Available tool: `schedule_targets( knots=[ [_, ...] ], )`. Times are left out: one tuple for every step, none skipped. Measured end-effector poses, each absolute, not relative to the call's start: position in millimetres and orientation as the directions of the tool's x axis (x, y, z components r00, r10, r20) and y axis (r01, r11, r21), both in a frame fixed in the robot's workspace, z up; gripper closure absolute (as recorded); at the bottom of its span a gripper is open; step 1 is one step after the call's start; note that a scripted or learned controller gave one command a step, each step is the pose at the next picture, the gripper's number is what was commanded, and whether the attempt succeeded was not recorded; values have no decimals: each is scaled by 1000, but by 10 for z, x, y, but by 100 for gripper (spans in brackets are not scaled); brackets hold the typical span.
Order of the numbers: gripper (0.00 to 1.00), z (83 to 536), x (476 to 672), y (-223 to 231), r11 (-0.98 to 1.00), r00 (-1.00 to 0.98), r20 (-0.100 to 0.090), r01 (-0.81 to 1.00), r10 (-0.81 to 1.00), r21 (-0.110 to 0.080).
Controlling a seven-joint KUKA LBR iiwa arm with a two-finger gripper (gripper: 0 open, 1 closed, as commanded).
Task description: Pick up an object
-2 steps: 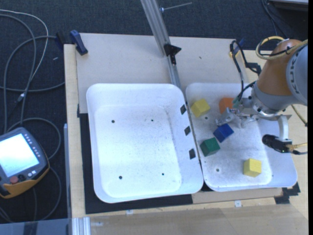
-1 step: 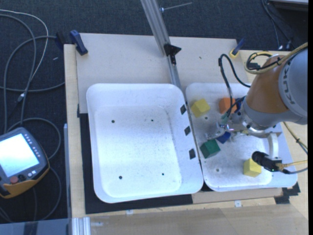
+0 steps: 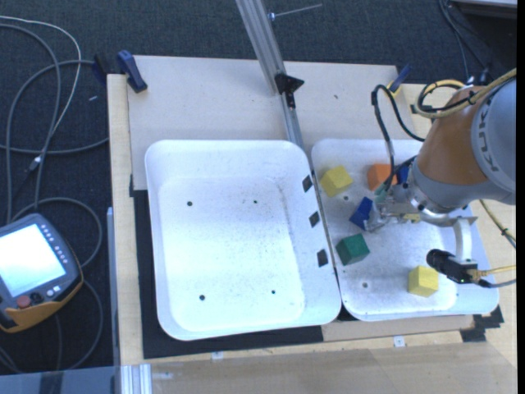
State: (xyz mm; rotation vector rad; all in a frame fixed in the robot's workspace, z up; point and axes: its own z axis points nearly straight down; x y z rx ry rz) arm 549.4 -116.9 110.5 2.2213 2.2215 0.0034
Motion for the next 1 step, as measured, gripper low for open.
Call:
schedule_targets(
  knots=[
    [0, 1098, 5491, -1169, 0, 0, 2, 1000, 1000, 1]
  ],
)
